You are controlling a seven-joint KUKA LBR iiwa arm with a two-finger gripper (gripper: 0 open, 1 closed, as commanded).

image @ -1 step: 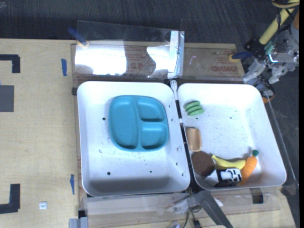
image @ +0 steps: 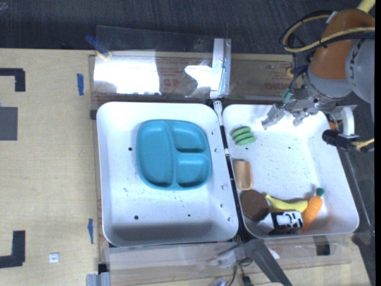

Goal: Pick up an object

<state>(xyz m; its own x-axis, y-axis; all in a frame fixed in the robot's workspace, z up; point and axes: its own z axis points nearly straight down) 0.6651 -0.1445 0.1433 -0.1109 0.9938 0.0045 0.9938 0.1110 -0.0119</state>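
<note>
My gripper [image: 284, 120] hangs over the far part of the right bin [image: 333, 177], open with nothing between its fingers. Left of it, a green ridged piece [image: 243, 135] lies near the bin's far left corner, a little apart from the nearest fingertip. A tan block [image: 243, 173] rests against the left wall. Along the near side sit a brown round piece [image: 255, 203], a yellow banana [image: 287, 204], an orange carrot [image: 314, 207] and a black-and-white item [image: 287, 220], packed close together.
The left bin [image: 119, 207] holds a blue divided plate [image: 174, 154]. A clear plastic sheet [image: 161, 70] lies behind both bins. The arm's orange band [image: 336, 46] and cables rise at the upper right. A black part [image: 336, 139] juts over the right bin's right rim.
</note>
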